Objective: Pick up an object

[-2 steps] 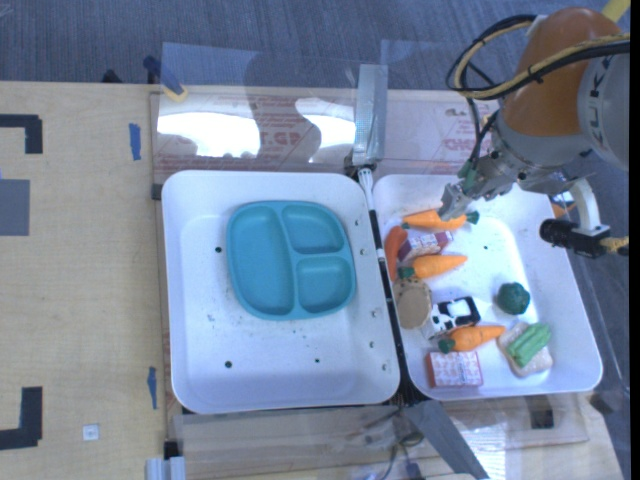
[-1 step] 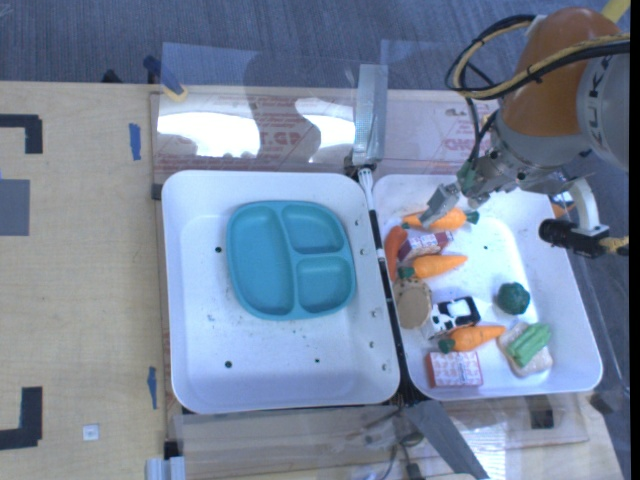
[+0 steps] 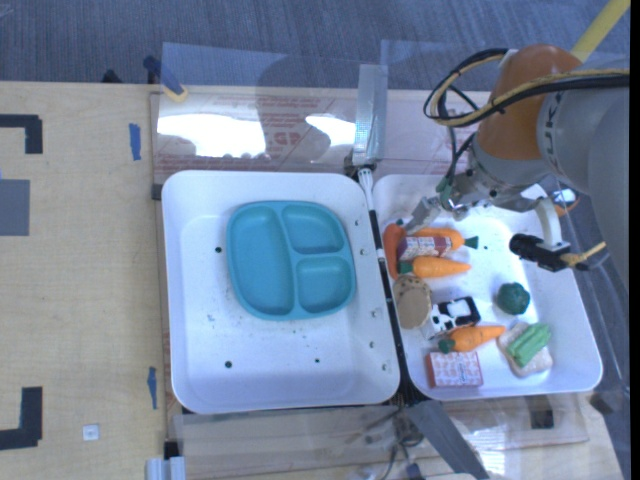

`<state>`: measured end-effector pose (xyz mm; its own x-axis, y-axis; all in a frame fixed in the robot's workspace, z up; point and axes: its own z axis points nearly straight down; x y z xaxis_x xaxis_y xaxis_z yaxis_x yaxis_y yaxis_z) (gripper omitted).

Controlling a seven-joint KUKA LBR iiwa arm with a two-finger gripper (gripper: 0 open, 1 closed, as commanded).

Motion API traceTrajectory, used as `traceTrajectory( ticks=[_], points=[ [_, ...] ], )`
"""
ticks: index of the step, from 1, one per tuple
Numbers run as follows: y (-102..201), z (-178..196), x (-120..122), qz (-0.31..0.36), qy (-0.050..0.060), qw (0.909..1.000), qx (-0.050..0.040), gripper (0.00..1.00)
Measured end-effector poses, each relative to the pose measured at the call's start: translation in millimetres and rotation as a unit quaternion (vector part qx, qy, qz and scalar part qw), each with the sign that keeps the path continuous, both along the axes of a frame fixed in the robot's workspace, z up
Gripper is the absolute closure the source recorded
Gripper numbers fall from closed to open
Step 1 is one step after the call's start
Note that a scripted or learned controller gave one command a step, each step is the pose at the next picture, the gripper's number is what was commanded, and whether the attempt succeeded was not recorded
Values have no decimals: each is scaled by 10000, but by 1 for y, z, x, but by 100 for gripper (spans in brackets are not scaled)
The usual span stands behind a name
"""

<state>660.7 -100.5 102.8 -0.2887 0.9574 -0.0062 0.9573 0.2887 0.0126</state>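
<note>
The arm (image 3: 560,118) enters from the right and covers the far right corner of the right bin (image 3: 580,368); its orange band sits above the wrist. The end effector (image 3: 455,196) hangs over the far left part of that bin, but cables and dark fittings crowd it, and whether it is open or closed cannot be made out. Nothing is seen between its parts. The objects lie in the right bin. Along the left wall: a red-and-orange item (image 3: 425,241), partly blurred, with a carrot (image 3: 438,266) just near of it, long axis left to right, tip pointing right. Nearer lie a tan lump (image 3: 411,301), a black-and-white toy (image 3: 455,314), a second carrot (image 3: 470,339) with its tip to the right, and a red card (image 3: 455,370). To the right are a green ball (image 3: 514,297) and a green-and-white piece (image 3: 528,347). The left bin (image 3: 190,298) holds a blue divided tray (image 3: 291,258).
</note>
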Motion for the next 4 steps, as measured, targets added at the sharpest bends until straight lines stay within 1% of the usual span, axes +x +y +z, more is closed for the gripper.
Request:
traceTrajectory(
  ticks=[1,2,3,4],
  points=[
    [-8,-16,-61,-342,51,9994,10,0],
    [-8,-3,-58,-348,6,9994,9,100],
    [59,96,-3,-81,10,10000,22,100],
    [28,124,7,-1318,40,9913,16,100]
  ],
)
